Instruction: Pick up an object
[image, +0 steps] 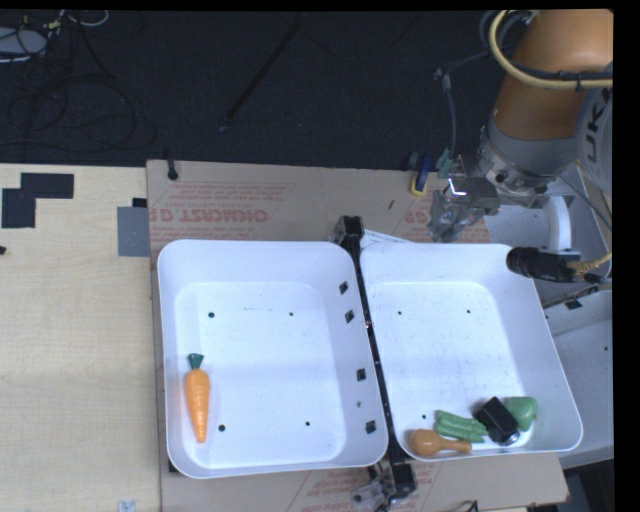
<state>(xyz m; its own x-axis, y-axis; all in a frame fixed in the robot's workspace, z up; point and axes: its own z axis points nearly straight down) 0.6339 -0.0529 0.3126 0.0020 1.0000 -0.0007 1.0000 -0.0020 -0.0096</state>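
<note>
I can read 1 line of print: red letters on the cardboard (262, 203) under my bins, above the left bin (256, 263). They stand upside down from this camera, and turned round they seem to spell "CHEMCAST GP", though the blur leaves me unsure of some letters. More red print runs along the cardboard's near edge, below the bins, too small and cut off to make out. The rest of my bench bears no readable text.
</note>
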